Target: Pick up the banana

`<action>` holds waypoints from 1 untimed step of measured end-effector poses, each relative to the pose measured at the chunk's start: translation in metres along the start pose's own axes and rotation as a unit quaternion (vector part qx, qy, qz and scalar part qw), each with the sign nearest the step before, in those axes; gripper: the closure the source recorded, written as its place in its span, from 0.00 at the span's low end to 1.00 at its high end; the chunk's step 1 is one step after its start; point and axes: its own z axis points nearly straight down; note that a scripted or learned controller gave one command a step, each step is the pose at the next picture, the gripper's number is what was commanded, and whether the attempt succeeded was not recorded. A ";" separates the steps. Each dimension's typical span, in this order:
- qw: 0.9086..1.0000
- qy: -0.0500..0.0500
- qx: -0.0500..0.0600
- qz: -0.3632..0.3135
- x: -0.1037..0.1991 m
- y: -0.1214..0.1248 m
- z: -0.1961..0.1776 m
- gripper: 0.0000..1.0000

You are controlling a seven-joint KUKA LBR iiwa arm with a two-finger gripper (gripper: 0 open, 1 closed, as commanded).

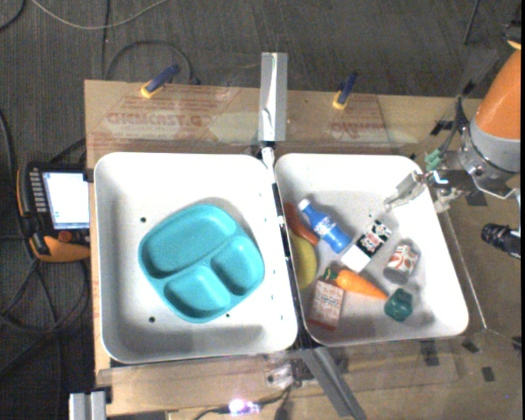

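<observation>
Camera view: banana (304,262) lies at right bin's (437,322) left wall, prob light, soft-skinned, slick, so best pinched across its middle; claw (409,189), can't tell if open, hovers near bin's far-right corner.

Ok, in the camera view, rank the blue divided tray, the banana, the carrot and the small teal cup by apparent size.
1. Blue divided tray, by far the largest.
2. Banana and carrot: these look alike, and the banana is partly hidden against the bin wall, so I won't rank them.
3. Small teal cup, smallest.
</observation>
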 end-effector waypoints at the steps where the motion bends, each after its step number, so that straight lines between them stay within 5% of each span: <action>1: 0.999 -0.001 -0.001 -0.033 -0.012 0.058 -0.042 0.00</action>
